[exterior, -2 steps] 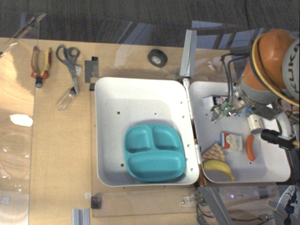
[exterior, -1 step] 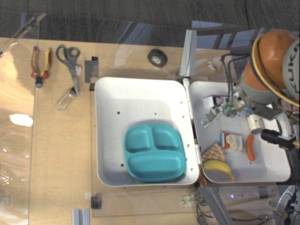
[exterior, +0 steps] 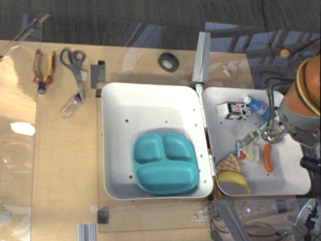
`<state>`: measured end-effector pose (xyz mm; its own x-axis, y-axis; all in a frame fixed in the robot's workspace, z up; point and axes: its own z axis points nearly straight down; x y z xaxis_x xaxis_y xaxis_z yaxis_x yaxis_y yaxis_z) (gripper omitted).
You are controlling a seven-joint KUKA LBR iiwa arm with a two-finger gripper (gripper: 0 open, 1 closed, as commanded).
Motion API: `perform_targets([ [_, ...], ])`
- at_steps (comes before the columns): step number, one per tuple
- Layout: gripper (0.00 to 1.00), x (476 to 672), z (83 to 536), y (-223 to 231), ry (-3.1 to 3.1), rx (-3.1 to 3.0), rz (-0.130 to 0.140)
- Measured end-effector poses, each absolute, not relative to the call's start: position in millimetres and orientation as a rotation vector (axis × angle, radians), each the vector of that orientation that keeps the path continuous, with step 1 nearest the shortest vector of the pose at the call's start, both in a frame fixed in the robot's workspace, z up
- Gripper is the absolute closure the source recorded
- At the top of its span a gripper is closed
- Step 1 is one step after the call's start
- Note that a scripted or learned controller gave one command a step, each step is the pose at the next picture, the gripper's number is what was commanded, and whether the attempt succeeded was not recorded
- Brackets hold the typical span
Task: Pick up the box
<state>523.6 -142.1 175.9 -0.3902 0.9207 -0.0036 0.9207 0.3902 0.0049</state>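
Note:
The box (exterior: 233, 109) is a small black-and-white carton lying on its side near the back left of the right bin (exterior: 291, 185). My gripper (exterior: 268, 132) hangs over the middle of that bin, to the right of the box and nearer the front, apart from it. The grey arm with its orange band (exterior: 306, 92) comes in from the right edge. Nothing can be seen held in the gripper.
A blue bottle (exterior: 256, 106) lies just right of the box. A small tube (exterior: 248, 147), a red sausage (exterior: 268, 159), a sandwich wedge (exterior: 228, 162) and a banana (exterior: 234, 180) lie toward the bin's front. A teal divided tray (exterior: 165, 163) sits in the left bin (exterior: 120, 134). Pliers (exterior: 42, 69), scissors (exterior: 75, 67) and a tape roll (exterior: 168, 62) rest on the bench.

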Motion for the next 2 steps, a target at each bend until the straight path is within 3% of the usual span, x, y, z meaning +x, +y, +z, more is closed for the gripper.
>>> perform_targets([
  [1,0.00,550.0,89.6,-144.8,2.676,1.616,0.009],
  [2,1.00,554.1,103.1,-145.1,2.666,1.607,0.014],
])
